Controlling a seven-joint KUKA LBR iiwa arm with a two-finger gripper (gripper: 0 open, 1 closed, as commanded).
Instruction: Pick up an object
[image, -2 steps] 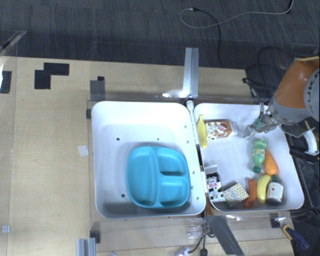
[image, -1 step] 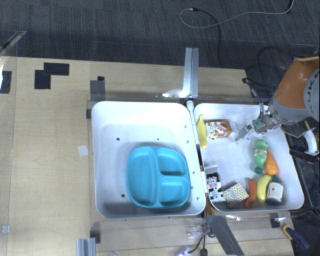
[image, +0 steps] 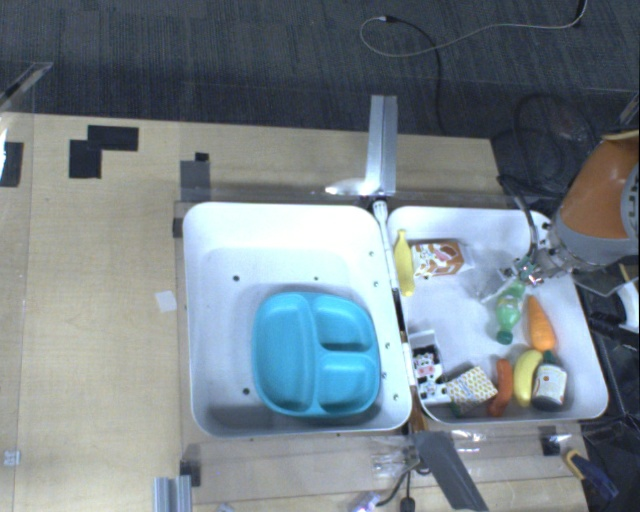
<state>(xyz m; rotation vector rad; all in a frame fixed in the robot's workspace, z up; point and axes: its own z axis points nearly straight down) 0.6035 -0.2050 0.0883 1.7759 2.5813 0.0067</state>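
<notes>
1. Basically, in the camera view the arm is reaching in from the right, and the tool (image: 532, 262) is hanging low over the upper right part of the right bin (image: 470, 232). Can't tell whether it's spread or pressed together; too small and blurred.
2. Nearest candidate is the green bottle (image: 508, 308), lying just below and slightly left of the tool w/ its clear cap end pointing up toward it. Its long axis is running top to bottom in frame.
3. The orange carrot (image: 541, 324) is lying just right of the bottle, roughly parallel, so things are crowding on that side.
4. My read: the tool is needing a short drop down-left, closing across the bottle's short width.
5. The left bin (image: 215, 240) is carrying the blue tray (image: 315, 352), well apart from the tool.
</notes>
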